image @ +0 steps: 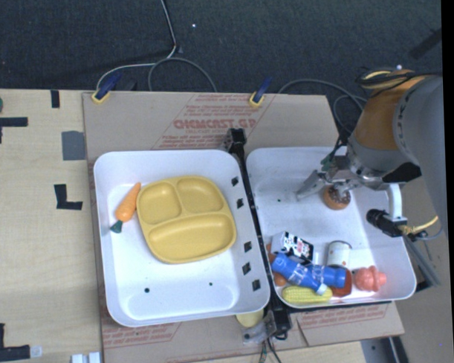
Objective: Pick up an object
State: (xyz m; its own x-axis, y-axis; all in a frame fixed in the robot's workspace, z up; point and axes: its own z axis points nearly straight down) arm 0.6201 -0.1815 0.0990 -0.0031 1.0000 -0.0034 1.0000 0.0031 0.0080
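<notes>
My gripper (327,184) hangs low over the upper part of the right bin (275,168), at the end of the grey arm with its orange band (381,119). A small round brown object (336,198) sits right under it, touching or nearly touching the tool. Along the front of that bin lie a blue bottle (308,274), a yellow corn cob (305,293), a black-and-white item (296,247), a white cylinder (337,253) and a red-orange toy (369,278).
The left bin (110,241) holds a yellow divided plate (186,218) and an orange carrot (126,202) beside its left edge. A black divider (247,213) runs between the bins. Cables trail behind the bench.
</notes>
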